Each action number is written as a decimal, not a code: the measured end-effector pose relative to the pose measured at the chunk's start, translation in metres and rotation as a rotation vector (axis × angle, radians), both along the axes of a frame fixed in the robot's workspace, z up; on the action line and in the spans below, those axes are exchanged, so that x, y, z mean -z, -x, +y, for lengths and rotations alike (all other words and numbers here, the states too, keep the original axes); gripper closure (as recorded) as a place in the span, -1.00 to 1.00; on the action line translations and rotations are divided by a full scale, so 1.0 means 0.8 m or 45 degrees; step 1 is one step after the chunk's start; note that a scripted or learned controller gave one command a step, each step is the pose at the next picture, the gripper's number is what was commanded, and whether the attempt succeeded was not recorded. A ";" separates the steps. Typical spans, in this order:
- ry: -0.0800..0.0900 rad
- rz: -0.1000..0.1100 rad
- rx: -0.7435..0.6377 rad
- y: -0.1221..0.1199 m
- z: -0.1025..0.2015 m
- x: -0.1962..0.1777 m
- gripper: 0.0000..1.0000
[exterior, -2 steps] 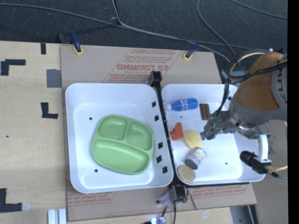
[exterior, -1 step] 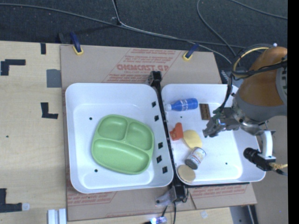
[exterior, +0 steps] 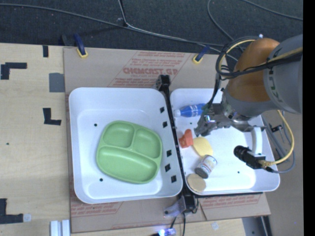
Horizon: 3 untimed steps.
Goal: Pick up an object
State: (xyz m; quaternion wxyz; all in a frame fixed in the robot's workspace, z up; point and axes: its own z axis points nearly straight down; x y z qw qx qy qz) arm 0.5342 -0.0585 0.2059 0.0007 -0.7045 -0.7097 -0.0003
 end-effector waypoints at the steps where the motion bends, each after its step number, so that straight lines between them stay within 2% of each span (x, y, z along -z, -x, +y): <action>1: 0.001 -0.002 0.002 -0.037 0.054 -0.017 1.00; 2: 0.001 -0.003 0.001 -0.079 0.106 -0.031 1.00; 3: 0.002 0.000 0.002 -0.114 0.167 -0.015 1.00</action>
